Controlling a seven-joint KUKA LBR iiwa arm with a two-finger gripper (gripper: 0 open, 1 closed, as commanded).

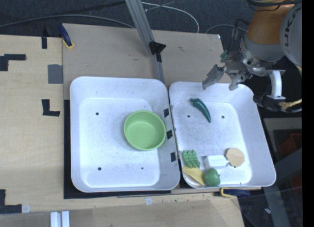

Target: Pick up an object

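Right bin (255, 138) | green pepper (201, 109) long axis upper-left to lower-right | gripper (222, 80) spread, holding nothing

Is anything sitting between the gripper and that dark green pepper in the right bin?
Nothing visible does. The gripper hangs over the right bin's far rim, and the dark green pepper lies alone on bare bin floor just below it in the view.
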